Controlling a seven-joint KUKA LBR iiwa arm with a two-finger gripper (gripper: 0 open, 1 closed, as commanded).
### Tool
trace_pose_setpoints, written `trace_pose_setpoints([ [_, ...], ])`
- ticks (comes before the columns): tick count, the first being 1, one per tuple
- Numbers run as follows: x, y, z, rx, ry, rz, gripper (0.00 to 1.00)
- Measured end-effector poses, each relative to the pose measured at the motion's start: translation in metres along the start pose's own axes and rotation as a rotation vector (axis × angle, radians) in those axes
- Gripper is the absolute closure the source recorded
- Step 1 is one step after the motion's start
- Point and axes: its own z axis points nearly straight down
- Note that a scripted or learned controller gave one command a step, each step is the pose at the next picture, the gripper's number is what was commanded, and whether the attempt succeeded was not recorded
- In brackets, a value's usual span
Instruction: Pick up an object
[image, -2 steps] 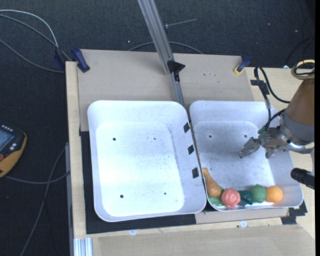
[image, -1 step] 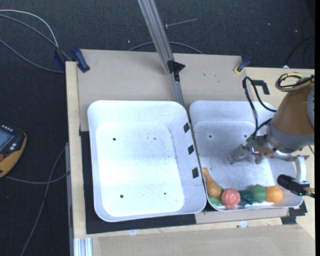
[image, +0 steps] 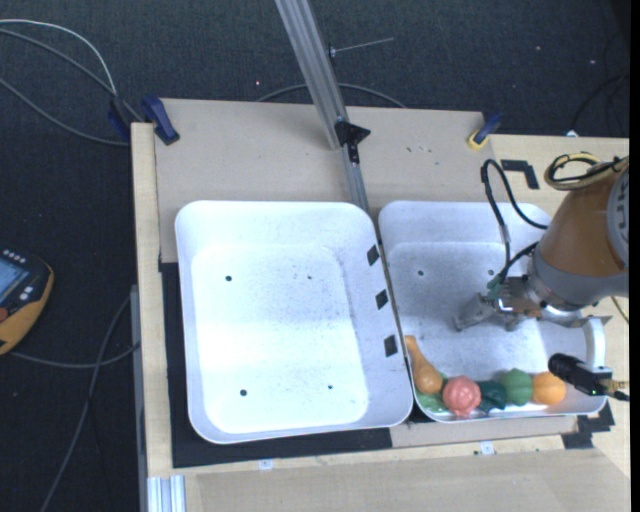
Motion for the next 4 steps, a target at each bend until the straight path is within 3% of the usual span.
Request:
trace_pose_setpoints([
  [1,-0.001,0.001,-0.012,-0.003,-0.001,0.001,1.0],
  [3,0.001,0.008,-0.118,-0.005,-0.001,0.0,1.0],
  [4,0.054,0.004,-0.113,-0.001,0.001,-0.004,1.0],
])
